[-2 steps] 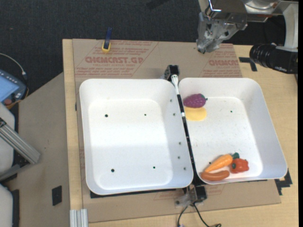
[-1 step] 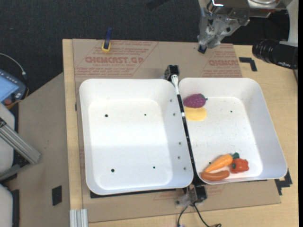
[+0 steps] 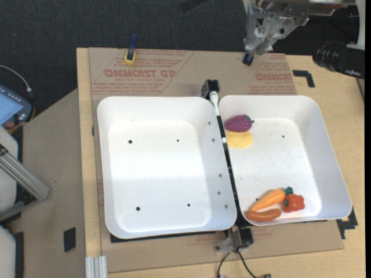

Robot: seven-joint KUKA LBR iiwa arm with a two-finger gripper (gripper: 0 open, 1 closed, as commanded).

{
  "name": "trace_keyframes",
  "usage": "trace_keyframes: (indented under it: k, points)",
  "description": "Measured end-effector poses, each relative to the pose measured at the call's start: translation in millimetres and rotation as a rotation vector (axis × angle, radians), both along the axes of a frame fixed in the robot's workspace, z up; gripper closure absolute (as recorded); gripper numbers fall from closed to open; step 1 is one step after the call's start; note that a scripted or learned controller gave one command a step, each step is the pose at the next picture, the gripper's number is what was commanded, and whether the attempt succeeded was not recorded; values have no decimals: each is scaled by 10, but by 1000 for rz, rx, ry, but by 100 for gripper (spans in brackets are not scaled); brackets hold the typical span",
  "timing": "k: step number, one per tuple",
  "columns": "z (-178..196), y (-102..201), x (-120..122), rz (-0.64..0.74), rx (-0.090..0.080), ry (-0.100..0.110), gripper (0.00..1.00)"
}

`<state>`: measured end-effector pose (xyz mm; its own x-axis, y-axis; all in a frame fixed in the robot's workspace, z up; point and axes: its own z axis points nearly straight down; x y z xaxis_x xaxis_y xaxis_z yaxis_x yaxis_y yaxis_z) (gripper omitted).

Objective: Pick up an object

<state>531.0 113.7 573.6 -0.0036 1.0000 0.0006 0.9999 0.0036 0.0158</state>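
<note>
a robotics lab: two shallow white bins point(image 3: 156, 172) sit on a printed cardboard sheet point(image 3: 174, 68) over a plain tabletop point(image 3: 72, 172), plastic toy vegetables point(image 3: 268, 200) in one, aluminium framing point(image 3: 23, 175) beside.

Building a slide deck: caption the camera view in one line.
Gripper hangs beyond the right bin, which holds a purple toy, yellow piece, carrot, sausage and red pepper.

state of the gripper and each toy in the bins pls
gripper: raised behind the bins, clear of toys
purple grapes: lying in right bin, touching yellow disc
yellow disc: flat on bin floor
carrot: lying against sausage
sausage: lying at near wall
red pepper: beside carrot's leafy end
</note>
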Motion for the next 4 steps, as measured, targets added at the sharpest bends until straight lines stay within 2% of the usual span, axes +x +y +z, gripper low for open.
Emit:
trace_keyframes:
  k: [4]
  points:
    - [423,20,20,2,2,-16,100]
